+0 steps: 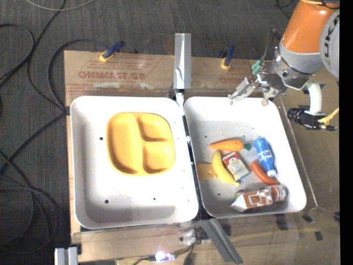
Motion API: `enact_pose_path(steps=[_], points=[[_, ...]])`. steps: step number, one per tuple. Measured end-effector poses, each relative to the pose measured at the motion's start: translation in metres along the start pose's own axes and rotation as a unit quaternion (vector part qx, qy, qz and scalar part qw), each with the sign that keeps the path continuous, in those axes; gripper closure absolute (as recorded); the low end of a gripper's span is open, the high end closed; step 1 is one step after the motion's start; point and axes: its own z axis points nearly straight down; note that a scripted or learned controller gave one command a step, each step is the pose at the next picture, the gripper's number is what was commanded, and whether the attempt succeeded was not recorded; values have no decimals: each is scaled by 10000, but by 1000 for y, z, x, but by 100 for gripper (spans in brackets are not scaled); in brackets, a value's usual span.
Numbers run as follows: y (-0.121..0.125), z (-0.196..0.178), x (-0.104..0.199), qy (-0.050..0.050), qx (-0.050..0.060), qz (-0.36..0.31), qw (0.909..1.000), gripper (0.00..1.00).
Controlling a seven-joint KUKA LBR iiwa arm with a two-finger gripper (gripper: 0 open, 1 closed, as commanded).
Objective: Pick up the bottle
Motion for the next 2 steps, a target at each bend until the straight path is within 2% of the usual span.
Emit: enact_pose_path(steps=[1,2], points=[[-36,108,-55,-9,6,165,9999,0],[-42,158,-71,-21,-167,-500,9986,0]])
